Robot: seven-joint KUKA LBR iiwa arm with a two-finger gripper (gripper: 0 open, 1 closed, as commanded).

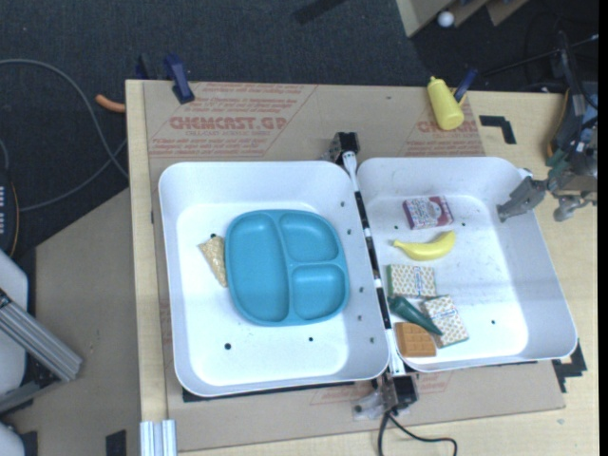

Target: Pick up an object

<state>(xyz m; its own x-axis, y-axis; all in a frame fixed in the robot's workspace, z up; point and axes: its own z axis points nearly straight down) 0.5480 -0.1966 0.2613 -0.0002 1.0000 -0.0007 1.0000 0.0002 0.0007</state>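
Observation:
My gripper point(541, 203) hangs over the far right rim of the right bin point(532, 283), open, with nothing between its fingers. In that bin lie a red and white packet point(427, 213), a yellow banana point(426, 246), two patterned sachets point(413, 279) point(446, 319), a dark green item point(414, 313) and a brown cracker point(414, 340). They all lie to the left of the gripper, apart from it. The left bin point(190, 255) holds a blue divided plate point(287, 265) with a tan wedge point(214, 256) beside its left edge.
A yellow bottle point(444, 103) lies on the cardboard behind the right bin, and a blue clamp point(178, 77) sits at the back left. A black divider point(366, 245) runs between the two bins. The right half of the right bin's floor is bare.

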